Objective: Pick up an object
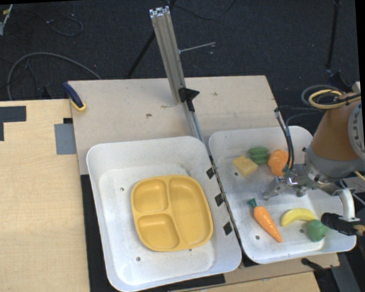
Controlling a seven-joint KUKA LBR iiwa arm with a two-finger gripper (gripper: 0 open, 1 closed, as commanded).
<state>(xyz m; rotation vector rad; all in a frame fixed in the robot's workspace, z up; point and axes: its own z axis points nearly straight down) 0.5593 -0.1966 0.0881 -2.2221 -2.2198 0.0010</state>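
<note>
The right bin [239,244] holds several toy foods. A yellow cheese wedge [245,165], a green pepper [258,154] and an orange fruit [278,162] lie toward its far side. A carrot [266,222], a yellow banana [298,215] and a green round fruit [315,229] lie toward its near side. My gripper [287,183] hangs over the middle of this bin, just below the orange fruit and above the banana. Nothing shows in its grasp.
The left bin [104,179] bears a yellow divided plate [171,211]. A metal post [170,56] rises behind the bins. The arm's grey body with its orange band [335,139] fills the right bin's far right corner, with cables around it.
</note>
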